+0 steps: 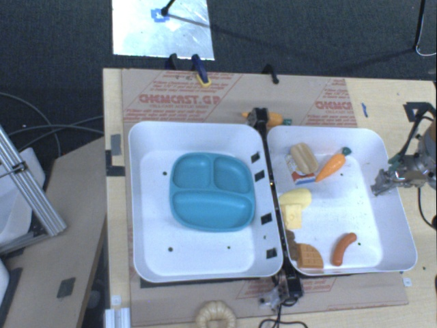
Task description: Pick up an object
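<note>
- You are looking first at the left bin (pixel 147 203), a shallow white tray with rounded corners; a smooth, matte blue divided plate (pixel 210 190) with three compartments is lying near its middle.
- Moving across the divider, the right bin (pixel 389 210) is holding every candidate for your pick, all toy food that looks like moulded plastic.
- A tan bread-like piece (pixel 303 159) is resting on a red and white wrapper near the far wall, and a glossy, tapered orange carrot (pixel 330 167) with a green tip is lying just beside it.
- A pale yellow chunk (pixel 294 204) is sitting against the divider, a gridded brown waffle (pixel 308 256) is tucked into the near corner, and a rounded reddish sausage (pixel 343 249) is lying on open floor near it.
- At the bin's right rim the gripper (pixel 386 181) is hanging apart from every item; it is small and partly cut off, so you cannot tell how far the claw is spread, and nothing is showing between its parts.
- Expect trouble if it is descending here: it would be striking the rim or closing on bare floor.
- The sausage and carrot are smooth and rounded, so they are likely to be rolling or squirting out of a pinch.
- The waffle and yellow chunk are crowding the wall, leaving little room for a finger.
</note>
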`<act>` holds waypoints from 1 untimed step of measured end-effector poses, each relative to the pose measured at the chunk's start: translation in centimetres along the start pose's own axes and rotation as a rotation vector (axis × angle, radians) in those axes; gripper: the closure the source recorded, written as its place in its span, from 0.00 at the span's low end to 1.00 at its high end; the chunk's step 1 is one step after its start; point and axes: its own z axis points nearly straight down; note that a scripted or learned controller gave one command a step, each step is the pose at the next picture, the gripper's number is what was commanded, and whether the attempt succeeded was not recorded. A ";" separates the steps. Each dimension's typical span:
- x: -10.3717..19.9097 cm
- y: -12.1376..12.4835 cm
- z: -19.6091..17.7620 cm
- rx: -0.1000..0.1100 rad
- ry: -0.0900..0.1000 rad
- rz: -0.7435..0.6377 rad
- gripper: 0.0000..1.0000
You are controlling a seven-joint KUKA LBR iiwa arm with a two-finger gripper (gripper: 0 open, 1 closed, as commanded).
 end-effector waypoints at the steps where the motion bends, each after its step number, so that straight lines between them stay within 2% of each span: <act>1: 0.0 0.1 -1.2 0.004 0.002 0.000 1.00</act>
